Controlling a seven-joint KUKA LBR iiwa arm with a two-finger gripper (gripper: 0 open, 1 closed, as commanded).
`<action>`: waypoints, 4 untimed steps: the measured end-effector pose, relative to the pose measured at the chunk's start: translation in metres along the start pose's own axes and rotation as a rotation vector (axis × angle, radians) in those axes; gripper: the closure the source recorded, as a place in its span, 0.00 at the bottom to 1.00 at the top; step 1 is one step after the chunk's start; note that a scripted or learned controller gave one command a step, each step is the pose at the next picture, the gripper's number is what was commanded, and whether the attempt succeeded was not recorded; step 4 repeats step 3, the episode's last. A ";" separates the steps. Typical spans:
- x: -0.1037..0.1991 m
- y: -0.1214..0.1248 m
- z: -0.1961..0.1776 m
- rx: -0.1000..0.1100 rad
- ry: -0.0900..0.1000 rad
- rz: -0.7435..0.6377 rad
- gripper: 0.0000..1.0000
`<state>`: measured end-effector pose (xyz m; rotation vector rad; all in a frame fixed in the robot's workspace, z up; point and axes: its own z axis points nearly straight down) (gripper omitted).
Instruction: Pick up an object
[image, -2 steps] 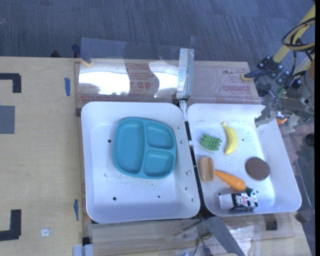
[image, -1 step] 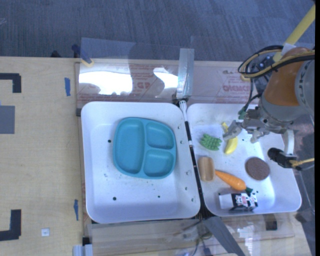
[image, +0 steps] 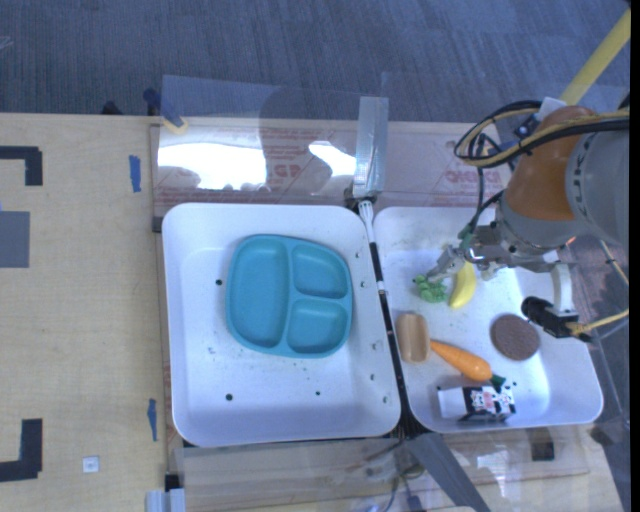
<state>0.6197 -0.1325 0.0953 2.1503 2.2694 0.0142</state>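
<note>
Under the claw (image: 452, 268), in the right bin (image: 590, 400), a yellow banana (image: 463, 286) is lying tilted, its top end hidden by the metal fingers. Just left of it, a small green leafy piece (image: 431, 291) is sitting, touching or nearly touching the banana; cannot tell which. Whether the claw is parted or clamped on anything, I cannot tell: the fingers are blurring into the banana top.

No readable writing on the items; the small white carton (image: 476, 401) at the bin's near edge is showing a black cow-spot print with a dark cap end. Red printing on the clear sheet behind the bins is too faint to read.

Arm (image: 560, 180) is reaching in from the right, orange band up, wrist pointing down and leftward over the bin's far half, cables looping above it.

Also in the right bin: tan bread roll (image: 413, 336), orange carrot (image: 462, 360) just beside it, brown round disc (image: 516, 337).

Left bin (image: 185, 330) is holding a blue divided plate (image: 290, 296) with three compartments. Both bins are sitting on the wooden bench (image: 70, 330).
</note>
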 end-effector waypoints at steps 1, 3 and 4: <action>0.002 0.004 -0.014 -0.012 0.003 0.001 1.00; 0.089 -0.011 -0.090 0.019 0.005 0.126 1.00; 0.089 -0.011 -0.090 0.019 0.005 0.126 1.00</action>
